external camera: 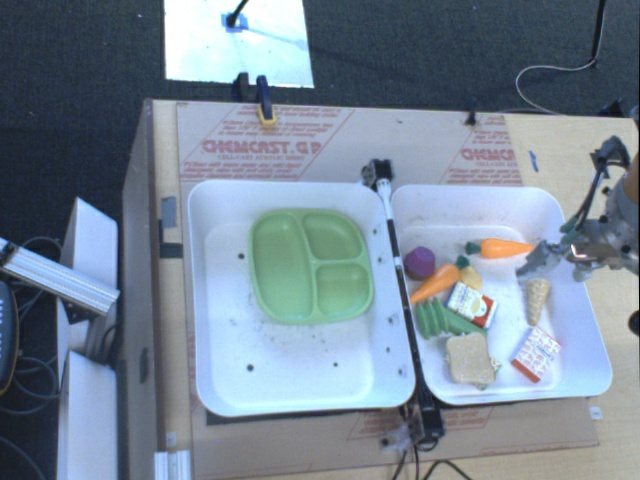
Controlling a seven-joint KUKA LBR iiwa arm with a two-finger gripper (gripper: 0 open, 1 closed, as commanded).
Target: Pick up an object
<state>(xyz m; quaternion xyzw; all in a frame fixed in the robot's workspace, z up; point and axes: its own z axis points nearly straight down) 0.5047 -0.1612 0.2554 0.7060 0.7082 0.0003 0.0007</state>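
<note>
Green tray [311, 267], orange carrot [498, 249]

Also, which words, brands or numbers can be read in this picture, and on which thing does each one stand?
"CHEMCAST GP": red print on the brown sheet behind the left bin.
The same red print, slanted, behind the right bin: too blurred to read.
Two small red-and-white packets: print too small to read.

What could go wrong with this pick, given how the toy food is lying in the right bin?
The gripper sits near the right bin's wall, so it might catch the rim. The carrots, the carton and the green piece are crowded, so closing fingers might knock a neighbour or grab two.
</note>
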